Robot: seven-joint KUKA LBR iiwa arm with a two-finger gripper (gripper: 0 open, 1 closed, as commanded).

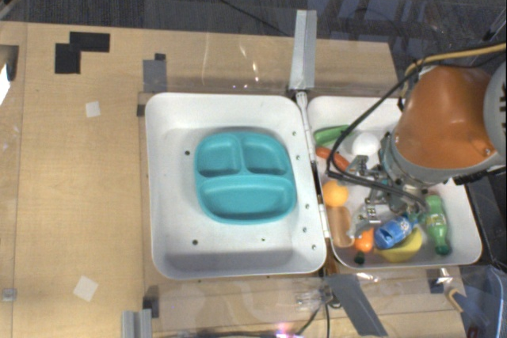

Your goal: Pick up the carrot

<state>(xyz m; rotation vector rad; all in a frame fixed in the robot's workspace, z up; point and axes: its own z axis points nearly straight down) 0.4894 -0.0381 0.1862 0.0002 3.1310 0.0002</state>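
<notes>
Camera view: gripper [379, 211] above carrot [363, 240]

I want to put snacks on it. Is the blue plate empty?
Empty. The blue plate in the left bin shows bare blue sections.

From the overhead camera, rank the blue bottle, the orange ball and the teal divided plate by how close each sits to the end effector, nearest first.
Measured from the end effector in the right bin:
1. Blue bottle: right bin, just below and to the view's right.
2. Orange ball: right bin, near its left wall.
3. Teal divided plate: middle of the left bin, plainly farthest.
</notes>
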